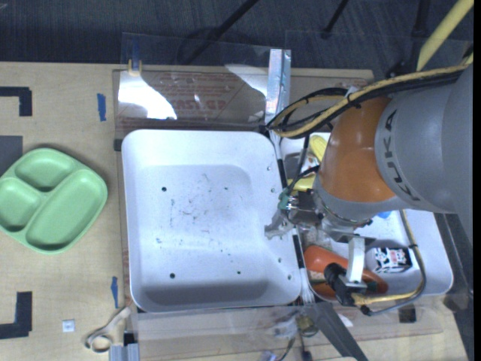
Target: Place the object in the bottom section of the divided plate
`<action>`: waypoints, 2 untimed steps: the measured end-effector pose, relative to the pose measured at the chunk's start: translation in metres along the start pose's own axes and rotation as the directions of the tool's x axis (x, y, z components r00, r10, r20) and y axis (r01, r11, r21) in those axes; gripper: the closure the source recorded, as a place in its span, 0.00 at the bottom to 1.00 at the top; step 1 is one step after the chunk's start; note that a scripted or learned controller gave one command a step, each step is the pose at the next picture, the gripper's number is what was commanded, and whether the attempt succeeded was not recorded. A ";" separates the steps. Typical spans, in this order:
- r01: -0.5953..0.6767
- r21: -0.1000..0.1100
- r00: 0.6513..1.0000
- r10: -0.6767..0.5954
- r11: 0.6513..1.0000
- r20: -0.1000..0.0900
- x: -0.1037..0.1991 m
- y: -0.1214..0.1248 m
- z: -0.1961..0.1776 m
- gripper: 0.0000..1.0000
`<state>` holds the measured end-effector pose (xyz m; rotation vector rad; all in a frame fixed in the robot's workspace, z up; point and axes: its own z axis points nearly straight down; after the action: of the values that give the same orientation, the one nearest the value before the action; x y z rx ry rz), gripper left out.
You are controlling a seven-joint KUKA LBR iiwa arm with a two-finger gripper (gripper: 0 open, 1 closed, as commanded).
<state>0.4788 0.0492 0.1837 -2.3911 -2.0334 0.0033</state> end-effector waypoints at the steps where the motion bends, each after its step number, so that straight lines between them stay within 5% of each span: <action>1: -0.169 -0.003 0.986 0.169 0.986 0.001 -0.104 0.065 -0.058 0.00; 2: -0.320 -0.002 0.947 0.320 0.947 0.000 -0.086 0.113 -0.212 0.00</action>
<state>0.5776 -0.0539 0.3950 -2.6918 -1.6195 0.0022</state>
